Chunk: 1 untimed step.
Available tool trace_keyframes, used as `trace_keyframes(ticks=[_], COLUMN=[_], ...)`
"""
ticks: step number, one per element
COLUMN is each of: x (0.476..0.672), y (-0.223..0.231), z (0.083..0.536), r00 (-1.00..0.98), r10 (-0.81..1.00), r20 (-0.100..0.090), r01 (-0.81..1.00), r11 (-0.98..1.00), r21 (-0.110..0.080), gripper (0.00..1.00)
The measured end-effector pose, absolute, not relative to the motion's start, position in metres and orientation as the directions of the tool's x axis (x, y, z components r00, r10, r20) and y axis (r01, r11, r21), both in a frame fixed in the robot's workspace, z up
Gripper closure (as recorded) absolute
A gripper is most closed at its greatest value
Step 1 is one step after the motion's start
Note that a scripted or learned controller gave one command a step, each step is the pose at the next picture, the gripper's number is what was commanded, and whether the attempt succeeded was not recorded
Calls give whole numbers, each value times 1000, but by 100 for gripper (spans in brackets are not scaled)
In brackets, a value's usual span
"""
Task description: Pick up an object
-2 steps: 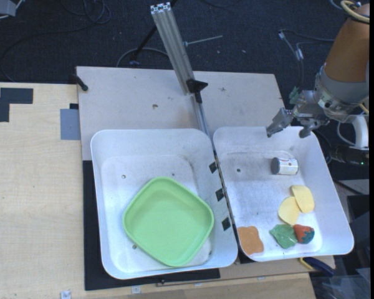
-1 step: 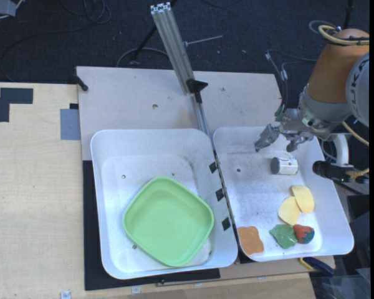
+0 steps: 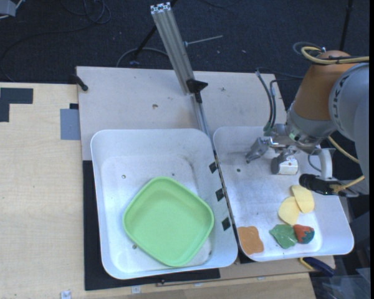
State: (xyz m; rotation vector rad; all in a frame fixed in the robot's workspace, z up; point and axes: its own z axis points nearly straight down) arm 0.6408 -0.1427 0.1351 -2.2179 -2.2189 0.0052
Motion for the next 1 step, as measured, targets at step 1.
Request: trace_keyframes(ticks=[1], x=[640], y=[-142], z=[89], r00=[0], r10=[1000], r20=[0], r01=[1000], r11=[0], r21=[-4], gripper=[0])
